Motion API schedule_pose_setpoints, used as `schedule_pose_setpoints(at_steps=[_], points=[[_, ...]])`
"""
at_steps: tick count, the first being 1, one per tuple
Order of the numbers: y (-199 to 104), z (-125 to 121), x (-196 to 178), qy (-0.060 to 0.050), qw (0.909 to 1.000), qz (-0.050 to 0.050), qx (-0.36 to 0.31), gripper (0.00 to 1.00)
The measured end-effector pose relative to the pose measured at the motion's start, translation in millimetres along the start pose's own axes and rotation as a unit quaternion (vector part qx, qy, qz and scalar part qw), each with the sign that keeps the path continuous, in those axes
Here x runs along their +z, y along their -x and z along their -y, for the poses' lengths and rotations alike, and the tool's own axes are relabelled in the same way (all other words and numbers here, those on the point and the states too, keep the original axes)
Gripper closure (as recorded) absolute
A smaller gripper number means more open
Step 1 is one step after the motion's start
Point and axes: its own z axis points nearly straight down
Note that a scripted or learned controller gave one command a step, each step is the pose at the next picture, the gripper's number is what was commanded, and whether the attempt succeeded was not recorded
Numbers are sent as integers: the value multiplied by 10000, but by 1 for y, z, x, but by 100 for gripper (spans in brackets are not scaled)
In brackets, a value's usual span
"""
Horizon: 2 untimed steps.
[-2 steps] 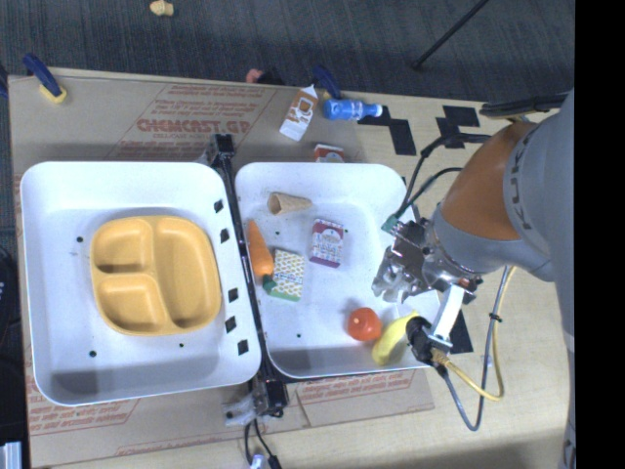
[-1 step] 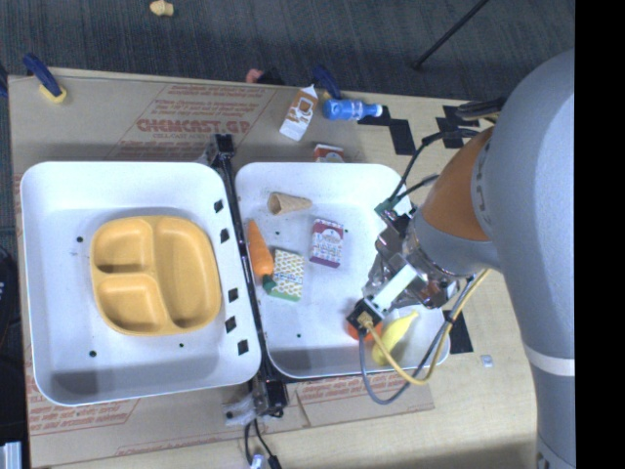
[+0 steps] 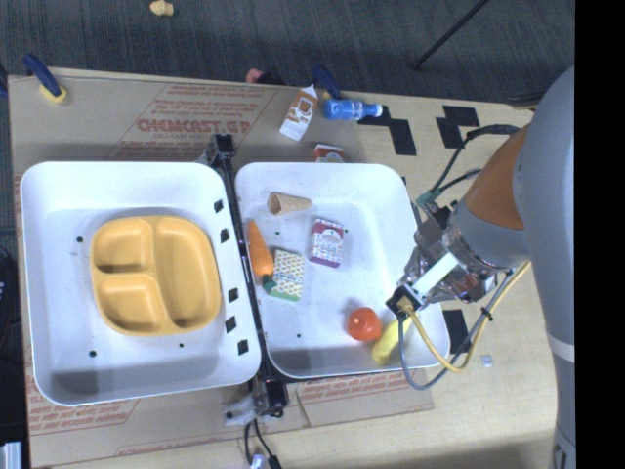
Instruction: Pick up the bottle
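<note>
Blue plastic bottle [image 3: 349,110] lying on bench behind bins, jaws' state unclear, round tomato [image 3: 363,323].

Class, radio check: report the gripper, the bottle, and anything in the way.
Gripper low at right bin's right edge, beside yellow banana and red tomato. Blue plastic bottle lying on bench beyond the bin, untouched. White carton beside it.
</note>
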Motion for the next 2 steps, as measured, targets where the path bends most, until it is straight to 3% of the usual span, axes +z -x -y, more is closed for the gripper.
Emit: schedule_pose_setpoints(at_steps=[1,2], points=[[-4,6,-9,4,9928,-1,1200,100],[-10,18,-6,-9,9945,2,1044,100]])
